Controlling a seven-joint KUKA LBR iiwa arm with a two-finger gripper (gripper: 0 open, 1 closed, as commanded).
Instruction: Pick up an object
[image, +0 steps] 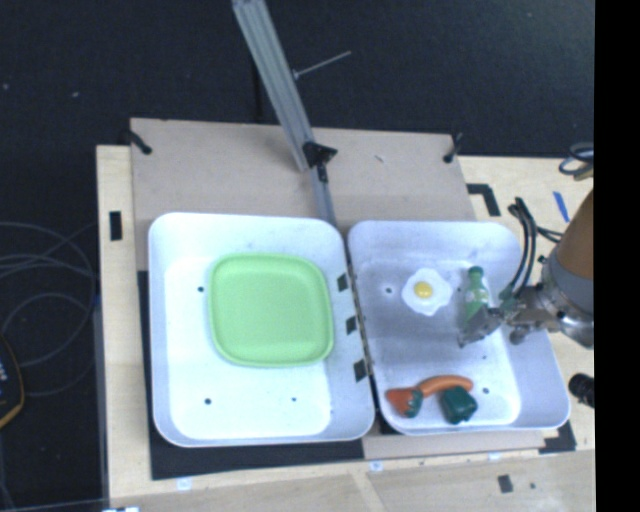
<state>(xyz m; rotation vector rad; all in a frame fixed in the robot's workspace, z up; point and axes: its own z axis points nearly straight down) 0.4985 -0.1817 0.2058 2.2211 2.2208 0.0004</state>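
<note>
Four small items sit in right white bin, so pincer reaches beside green plastic bottle; finger state: can't tell.

From where I stand, no writing, label, brand, number or sign can be read on anything on the bench.

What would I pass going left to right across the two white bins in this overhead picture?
Green plate → fried egg toy → green bottle → gripper, reaching in from the right.
</note>
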